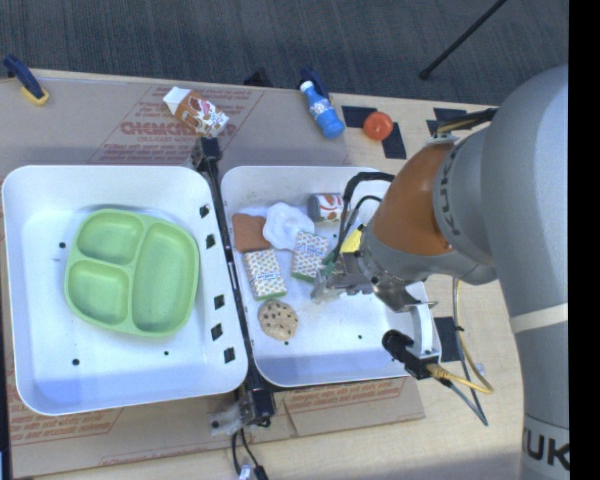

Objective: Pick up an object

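In the right bin (pixel 310 363) lie a patterned green-and-white packet (pixel 265 273), a second such packet (pixel 308 255), a round cookie (pixel 278 320), a brown flat piece (pixel 249 232), a crumpled white item (pixel 285 223) and a small can (pixel 327 206). My gripper (pixel 328 280) reaches down from the right, just right of the second packet, low over the bin floor. The wrist hides its tips.
The left bin (pixel 30 268) holds a green divided plate (pixel 133 272). Behind the bins on the cardboard lie a snack pack (pixel 195 111), a blue bottle (pixel 323 110), an orange ball (pixel 378 125) and a blue clamp (pixel 25 78). Black clips (pixel 208 153) join the bins.
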Controlling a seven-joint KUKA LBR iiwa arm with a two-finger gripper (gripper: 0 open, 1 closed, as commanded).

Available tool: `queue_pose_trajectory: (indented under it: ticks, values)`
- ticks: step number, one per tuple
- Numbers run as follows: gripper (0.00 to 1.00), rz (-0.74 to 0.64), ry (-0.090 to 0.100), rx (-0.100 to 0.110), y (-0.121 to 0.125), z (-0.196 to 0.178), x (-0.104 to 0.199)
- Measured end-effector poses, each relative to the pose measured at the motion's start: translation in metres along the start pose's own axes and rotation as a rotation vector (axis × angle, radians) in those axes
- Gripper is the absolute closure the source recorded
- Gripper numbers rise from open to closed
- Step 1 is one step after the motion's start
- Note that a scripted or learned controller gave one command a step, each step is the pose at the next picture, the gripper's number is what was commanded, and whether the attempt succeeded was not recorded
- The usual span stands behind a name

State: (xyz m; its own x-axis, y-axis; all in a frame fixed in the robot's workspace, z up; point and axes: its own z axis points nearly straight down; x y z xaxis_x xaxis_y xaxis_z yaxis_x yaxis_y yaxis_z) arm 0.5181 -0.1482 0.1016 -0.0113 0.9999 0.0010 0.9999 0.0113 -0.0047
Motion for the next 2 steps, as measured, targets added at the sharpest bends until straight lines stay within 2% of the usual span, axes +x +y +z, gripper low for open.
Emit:
queue_pose_trajectory:
  ticks: [1,2]
  values:
    - [1.0,0.005,-0.003,-0.008,0.0111,-0.1397,-0.0234]
    - [0.0,0.005,-0.002,-0.006,0.0107,-0.1387,-0.0228]
